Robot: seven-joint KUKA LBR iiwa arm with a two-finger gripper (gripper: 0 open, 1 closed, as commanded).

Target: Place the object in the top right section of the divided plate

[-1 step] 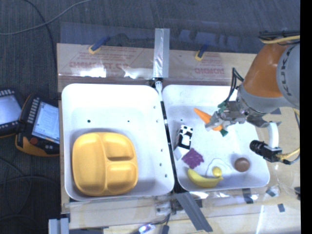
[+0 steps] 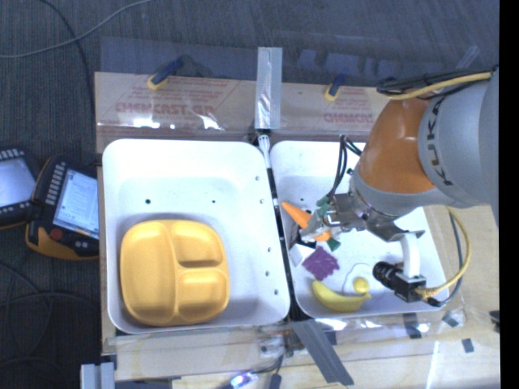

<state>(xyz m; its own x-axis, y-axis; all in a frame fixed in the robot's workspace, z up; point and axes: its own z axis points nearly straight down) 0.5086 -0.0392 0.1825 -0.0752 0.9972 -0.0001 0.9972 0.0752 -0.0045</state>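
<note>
small orange plastic carrot (image 2: 295,213) is seen just beside the gripper (image 2: 318,227); finger state cannot be told. judged light, stiff, slippery; best pinched mid-body for the yellow divided plate (image 2: 173,270).

Two bins side by side on bench. Left bin (image 2: 162,160): divided plate (image 2: 173,270) in its near part. Right bin (image 2: 302,162): carrot (image 2: 295,213) near dividing wall, grapes (image 2: 321,262) just in front of it, banana (image 2: 337,297) nearer still, egg (image 2: 359,284) touching banana. Arm (image 2: 422,148) above right bin, gripper (image 2: 312,232) by carrot.
</note>
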